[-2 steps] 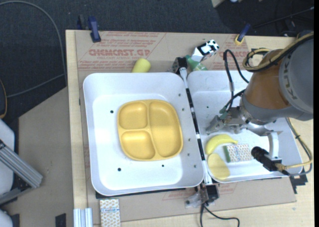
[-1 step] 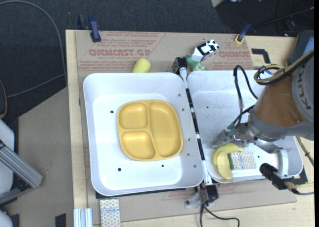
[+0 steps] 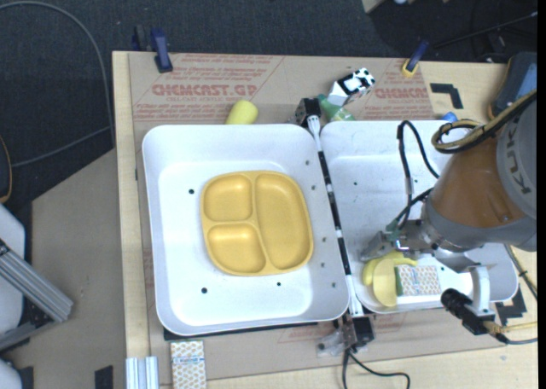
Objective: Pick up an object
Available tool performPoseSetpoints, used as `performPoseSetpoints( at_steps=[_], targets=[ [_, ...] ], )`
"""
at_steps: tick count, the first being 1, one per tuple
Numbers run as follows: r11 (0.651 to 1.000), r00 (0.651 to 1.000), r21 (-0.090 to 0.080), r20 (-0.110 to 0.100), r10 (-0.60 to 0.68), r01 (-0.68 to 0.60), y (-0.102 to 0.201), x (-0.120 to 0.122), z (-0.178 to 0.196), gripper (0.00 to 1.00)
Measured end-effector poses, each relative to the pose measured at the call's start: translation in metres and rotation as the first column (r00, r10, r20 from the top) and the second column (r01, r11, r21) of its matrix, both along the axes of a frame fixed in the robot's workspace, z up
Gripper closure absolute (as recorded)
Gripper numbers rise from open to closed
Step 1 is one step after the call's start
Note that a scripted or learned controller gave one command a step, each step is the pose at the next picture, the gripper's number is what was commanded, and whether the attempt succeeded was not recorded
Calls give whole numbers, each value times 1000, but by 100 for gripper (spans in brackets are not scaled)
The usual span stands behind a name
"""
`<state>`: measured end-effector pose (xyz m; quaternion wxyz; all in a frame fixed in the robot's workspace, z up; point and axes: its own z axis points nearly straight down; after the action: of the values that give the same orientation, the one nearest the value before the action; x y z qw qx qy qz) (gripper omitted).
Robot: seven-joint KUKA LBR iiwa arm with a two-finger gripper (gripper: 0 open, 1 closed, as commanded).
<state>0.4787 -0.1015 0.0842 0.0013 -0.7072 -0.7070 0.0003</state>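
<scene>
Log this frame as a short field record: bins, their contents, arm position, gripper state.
left bin: holds a yellow divided plate, lying flat near the middle
right bin: yellow object and a small printed packet at the near edge
arm: reaching in from the right, low over the right bin
gripper: just above the yellow object; grasp cannot be told

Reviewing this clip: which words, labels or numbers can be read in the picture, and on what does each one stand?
"GIGMCAST.G.P", roughly, in red on the cardboard sheet behind the left bin; blurred.
Red print on the cardboard behind the right bin: unreadable.
Label on the small packet by the gripper: too small.
</scene>
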Motion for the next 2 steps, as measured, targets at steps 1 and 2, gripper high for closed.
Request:
performPoseSetpoints(
  at_steps=[1, 2],
  targets=[
    [1000, 1000, -1, 3, -1, 1, 0, 1, 10, 100],
    [1000, 1000, -1, 3, 1, -1, 47, 60, 101, 100]
  ],
)
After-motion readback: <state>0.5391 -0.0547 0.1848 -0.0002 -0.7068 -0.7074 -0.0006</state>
